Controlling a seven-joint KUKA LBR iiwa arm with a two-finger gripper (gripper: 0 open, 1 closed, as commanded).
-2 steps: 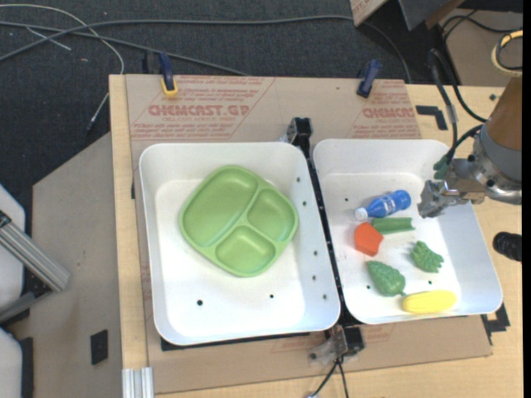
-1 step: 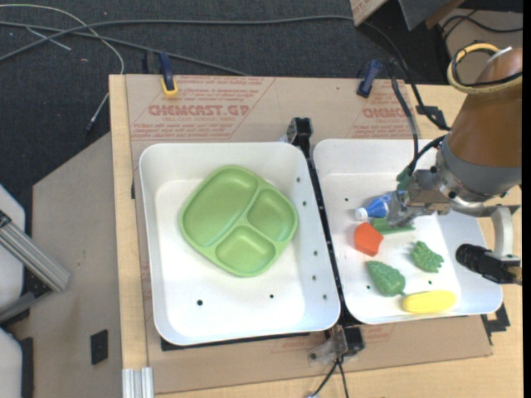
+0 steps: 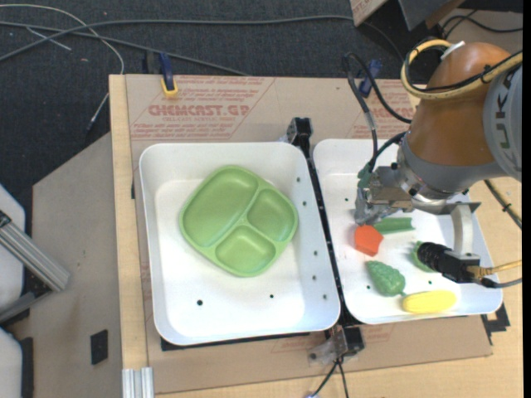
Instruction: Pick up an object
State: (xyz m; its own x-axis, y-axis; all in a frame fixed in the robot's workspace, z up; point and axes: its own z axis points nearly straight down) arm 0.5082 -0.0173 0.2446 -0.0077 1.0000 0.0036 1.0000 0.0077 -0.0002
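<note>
Left bin (image 3: 158,222): green plate (image 3: 239,220), untouched. Right bin (image 3: 344,172): nothing is lifted, so the pick is not yet done. The likely target, an orange block (image 3: 367,240), lies just beside the gripper (image 3: 371,212) at its 6 o'clock. Can't tell whether the gripper is released or clenched. Green stick (image 3: 398,224) at its 4 o'clock, yellow piece (image 3: 429,302) farther off at 5.

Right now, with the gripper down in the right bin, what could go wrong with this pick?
1. The gripper hangs right by the orange block and the green stick, which lie close together; a grab may catch both or knock one aside.
2. The block lies near the right bin at its left wall; a nudge could jam it there.
3. The arm hides part of that bin, so a grasp is hard to confirm.
</note>
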